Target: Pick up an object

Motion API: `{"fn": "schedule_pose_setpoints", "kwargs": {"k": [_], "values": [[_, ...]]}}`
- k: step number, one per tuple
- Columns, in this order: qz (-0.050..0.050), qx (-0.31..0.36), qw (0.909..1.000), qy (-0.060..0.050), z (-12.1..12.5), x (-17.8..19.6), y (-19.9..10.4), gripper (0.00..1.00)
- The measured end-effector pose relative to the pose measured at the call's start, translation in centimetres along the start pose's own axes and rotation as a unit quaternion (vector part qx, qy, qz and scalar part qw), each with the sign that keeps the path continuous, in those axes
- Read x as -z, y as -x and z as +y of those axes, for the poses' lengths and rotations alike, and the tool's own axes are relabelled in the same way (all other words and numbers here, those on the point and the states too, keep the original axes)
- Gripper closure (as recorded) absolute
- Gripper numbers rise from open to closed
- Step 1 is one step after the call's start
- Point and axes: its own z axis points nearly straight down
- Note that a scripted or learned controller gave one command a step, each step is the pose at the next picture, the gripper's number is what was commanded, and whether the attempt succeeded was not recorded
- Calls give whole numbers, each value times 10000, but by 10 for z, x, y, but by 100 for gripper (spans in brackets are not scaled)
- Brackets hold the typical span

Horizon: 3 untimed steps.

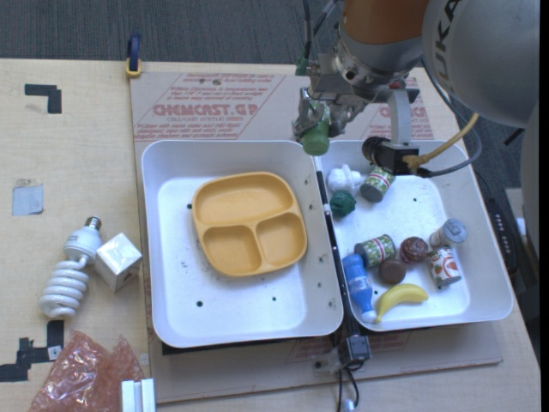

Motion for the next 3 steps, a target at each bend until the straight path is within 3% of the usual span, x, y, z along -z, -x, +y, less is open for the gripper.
{"fn": "schedule_pose_setpoints", "kwargs": {"k": [1,2,3], "values": [[-3,-12,10000,-6,16,-13,70,100],[0,-1,10000,-11,9,-33,24,100],[-2,-14,10000,-4,21,0,71,100]]}}
